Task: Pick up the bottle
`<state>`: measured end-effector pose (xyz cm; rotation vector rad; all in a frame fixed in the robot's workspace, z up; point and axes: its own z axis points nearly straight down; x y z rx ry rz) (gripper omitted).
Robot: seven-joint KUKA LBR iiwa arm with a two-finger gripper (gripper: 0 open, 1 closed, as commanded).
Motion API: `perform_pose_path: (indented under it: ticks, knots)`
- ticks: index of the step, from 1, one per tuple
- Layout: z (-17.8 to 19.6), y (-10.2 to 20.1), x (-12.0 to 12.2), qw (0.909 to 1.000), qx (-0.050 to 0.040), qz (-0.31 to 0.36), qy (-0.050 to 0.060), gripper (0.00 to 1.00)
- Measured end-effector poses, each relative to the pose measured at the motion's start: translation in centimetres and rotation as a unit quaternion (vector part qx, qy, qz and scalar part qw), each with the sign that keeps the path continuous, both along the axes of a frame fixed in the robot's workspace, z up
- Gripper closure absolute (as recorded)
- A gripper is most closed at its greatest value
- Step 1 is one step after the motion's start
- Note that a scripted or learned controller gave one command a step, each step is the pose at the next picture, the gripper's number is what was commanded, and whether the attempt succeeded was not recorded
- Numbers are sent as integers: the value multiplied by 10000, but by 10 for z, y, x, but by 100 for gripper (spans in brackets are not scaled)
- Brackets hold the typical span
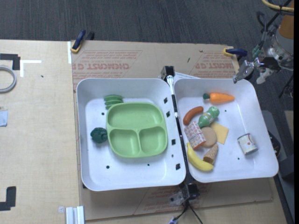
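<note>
The bottle [208, 117] is small and green with a pale cap. It lies tilted in the right bin [243, 164] among other toy food, just right of a red sausage [192, 114]. My gripper [250, 74] hangs above the far right corner of that bin, well up and to the right of the bottle. Its two fingers stand apart, open, with nothing between them.
Around the bottle lie an orange carrot [220, 97], a cheese slice [221, 133], a wafer [194, 135], a banana [198, 160] and a cone [210, 154]. A small can [247, 143] sits near the right wall. The left bin [88, 167] holds a green divided plate [136, 129] and green vegetables.
</note>
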<state>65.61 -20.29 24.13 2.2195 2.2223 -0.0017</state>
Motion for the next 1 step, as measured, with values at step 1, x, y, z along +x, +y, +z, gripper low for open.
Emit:
perform_pose_path:
  ticks: [1]
  knots:
    - [10, 0, 0, 10000, -10, 17, -4, 100]
